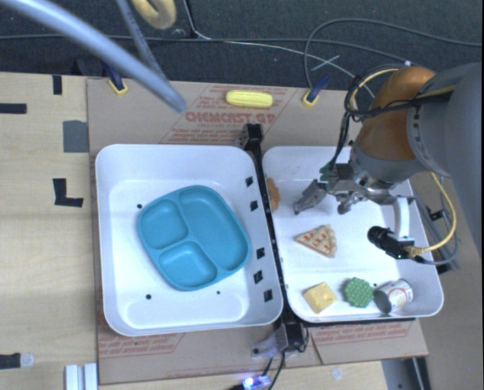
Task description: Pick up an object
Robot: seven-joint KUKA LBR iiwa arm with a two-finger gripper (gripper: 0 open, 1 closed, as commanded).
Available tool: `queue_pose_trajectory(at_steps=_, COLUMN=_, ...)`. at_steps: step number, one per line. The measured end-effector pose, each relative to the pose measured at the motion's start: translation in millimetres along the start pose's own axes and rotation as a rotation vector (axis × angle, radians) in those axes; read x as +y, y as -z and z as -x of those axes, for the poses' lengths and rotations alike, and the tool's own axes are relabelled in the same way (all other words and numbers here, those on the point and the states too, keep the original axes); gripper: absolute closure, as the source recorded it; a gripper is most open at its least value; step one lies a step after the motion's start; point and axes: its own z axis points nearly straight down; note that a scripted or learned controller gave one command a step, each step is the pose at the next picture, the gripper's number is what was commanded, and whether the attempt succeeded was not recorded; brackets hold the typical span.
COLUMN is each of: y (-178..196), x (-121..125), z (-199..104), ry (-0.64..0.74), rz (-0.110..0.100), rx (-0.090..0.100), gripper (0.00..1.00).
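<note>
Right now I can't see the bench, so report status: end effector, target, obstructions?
End effector open, holding nothing, above right bin. Waffle slice just below it. Nothing in the way.

From my station I can make out red print on the cardboard sheet along its far edge, above the left bin; it reads roughly "CHEMCAST", the rest too blurred.

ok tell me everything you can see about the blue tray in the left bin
The blue tray is a rounded, plastic-looking plate, light blue, split by raised ridges into three compartments. It lies flat and upright on the floor of the left bin, turned at a slant to the walls, near the middle. Nothing sits in it or touches it except the bin floor.
</note>
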Motion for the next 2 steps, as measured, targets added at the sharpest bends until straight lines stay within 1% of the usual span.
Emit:
queue_pose_trajectory(at_steps=1, y=12.6, x=0.9, z=-0.8, ry=0.002, rz=0.003, rx=0.000, gripper=1.00)
queue_pose_trajectory(at_steps=2, y=73.1, x=6.6, z=-5.5, ry=0.000, rz=0.010, rx=0.000, gripper=1.00)
